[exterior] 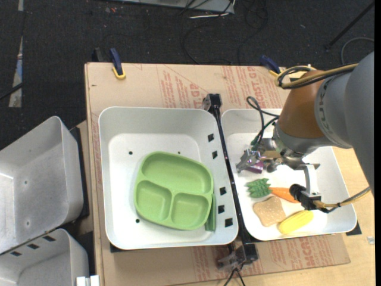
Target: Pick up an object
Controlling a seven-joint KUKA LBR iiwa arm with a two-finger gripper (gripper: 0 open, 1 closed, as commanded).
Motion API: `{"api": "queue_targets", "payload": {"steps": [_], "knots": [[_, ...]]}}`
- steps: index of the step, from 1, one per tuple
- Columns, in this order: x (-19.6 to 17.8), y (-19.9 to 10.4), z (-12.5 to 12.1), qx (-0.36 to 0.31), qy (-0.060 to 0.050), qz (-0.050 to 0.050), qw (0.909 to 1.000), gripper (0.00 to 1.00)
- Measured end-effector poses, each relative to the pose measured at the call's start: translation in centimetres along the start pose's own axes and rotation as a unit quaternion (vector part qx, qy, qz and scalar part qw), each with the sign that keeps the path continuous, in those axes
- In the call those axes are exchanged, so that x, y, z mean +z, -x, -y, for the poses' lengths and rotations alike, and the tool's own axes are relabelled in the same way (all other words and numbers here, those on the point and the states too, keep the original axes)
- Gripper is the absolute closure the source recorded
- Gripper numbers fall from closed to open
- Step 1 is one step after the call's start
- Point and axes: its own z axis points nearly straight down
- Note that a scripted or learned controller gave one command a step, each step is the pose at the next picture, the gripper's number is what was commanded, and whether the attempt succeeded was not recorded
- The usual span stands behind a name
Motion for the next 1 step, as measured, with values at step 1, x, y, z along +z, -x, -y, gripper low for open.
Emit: {"api": "queue_targets", "payload": {"steps": [1], "knots": [[-1.32, 0.00, -0.15, 0.001, 0.003, 0.000, 1.0000, 1.00]]}}
